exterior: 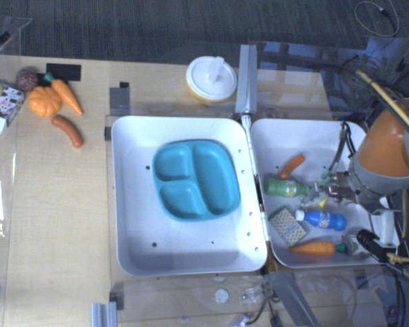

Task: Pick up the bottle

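Nearest the camera, along the front wall of the right-hand shallow white bin (273, 251), lies an orange toy carrot with a green stub (315, 249). Just behind it rest a grey speckled sponge pad (287, 225) and a blue plastic bottle with a white cap (322, 219), lying on its side toward the bin's right half. Farther back a green plastic bottle (285, 188) lies on its side against the bin's left wall, its far end reaching the two-finger gripper (322, 191); whether the gripper is clenched or released cannot be told, since its tip is small and tangled with cables. A small orange sausage-shaped toy (292, 165) lies beyond, with bare floor toward the back corners. The grey arm with its orange band (388, 148) covers the bin's right edge. The left-hand white bin (133, 203) carries a blue three-compartment tray (194, 179) at its centre, bare floor all round. Beyond, on the wooden bench (48, 203), stand a white lidded cup (211, 78) and, at the far left corner, orange toy vegetables (54, 101).
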